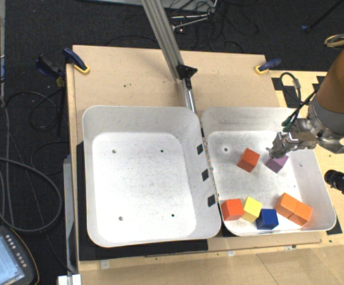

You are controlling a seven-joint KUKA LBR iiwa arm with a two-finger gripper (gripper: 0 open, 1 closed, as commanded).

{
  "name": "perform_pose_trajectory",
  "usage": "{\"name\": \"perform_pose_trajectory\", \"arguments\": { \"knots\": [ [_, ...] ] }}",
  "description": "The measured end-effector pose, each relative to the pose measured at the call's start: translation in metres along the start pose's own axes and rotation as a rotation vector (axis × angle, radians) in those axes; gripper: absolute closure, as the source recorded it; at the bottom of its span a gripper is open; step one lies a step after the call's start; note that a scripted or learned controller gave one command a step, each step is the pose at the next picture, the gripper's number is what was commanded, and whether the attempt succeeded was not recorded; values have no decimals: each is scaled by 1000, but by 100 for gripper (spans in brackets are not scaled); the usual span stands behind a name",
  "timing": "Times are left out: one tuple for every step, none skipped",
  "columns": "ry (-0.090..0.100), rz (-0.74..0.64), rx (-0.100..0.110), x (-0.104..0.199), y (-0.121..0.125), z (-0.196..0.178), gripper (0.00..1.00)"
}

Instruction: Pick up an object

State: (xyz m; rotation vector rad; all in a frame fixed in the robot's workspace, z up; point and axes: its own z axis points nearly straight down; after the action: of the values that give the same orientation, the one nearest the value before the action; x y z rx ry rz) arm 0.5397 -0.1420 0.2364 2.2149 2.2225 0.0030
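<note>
camera view puts the gripper [280, 149] right over a purple block [276, 162] in the right bin [320, 189], beside an orange block [248, 160]. the purple block looks small, light, rigid and flat-sided, best pinched across opposite faces. whether the fingers are spread or closed, i cannot tell.

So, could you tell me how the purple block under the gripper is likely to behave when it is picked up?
The purple block looks rigid with flat faces, so it should probably not roll or flex. It seems small, so likely light. It sits tilted near the gripper, so it may twist or slip if pinched across its corners.
</note>
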Motion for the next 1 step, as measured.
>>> {"name": "perform_pose_trajectory", "arguments": {
  "knots": [
    [2,-4,1,47,19,-9,100]
  ]
}}
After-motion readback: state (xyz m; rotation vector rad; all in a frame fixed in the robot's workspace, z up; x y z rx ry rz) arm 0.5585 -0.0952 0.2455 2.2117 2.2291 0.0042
